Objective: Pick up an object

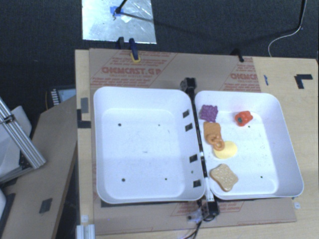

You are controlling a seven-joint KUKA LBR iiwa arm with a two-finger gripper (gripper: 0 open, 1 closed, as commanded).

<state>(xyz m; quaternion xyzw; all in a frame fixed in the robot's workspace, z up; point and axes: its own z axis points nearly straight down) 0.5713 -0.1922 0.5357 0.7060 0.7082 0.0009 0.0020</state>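
toys sit along the left side of the right bin (279,133), and i'd go for the red pepper (243,118) at upper centre, apart from the rest: likely light, hard, slick plastic, best pinched across its middle.

A: Bench (82,73) surface?
B: A cardboard sheet (149,68) covers most of it. Left bin (144,143) and right bin (264,153) sit on it, inner rims touching, with black clips (189,127) along the join.
A: Far edge?
B: A blue clamp (133,48) is at the cardboard's far edge, left of centre, with a silver sheet (99,14) beyond it. A white cable (286,34) lies past the far right corner. A metal rail (20,138) is off the left edge.
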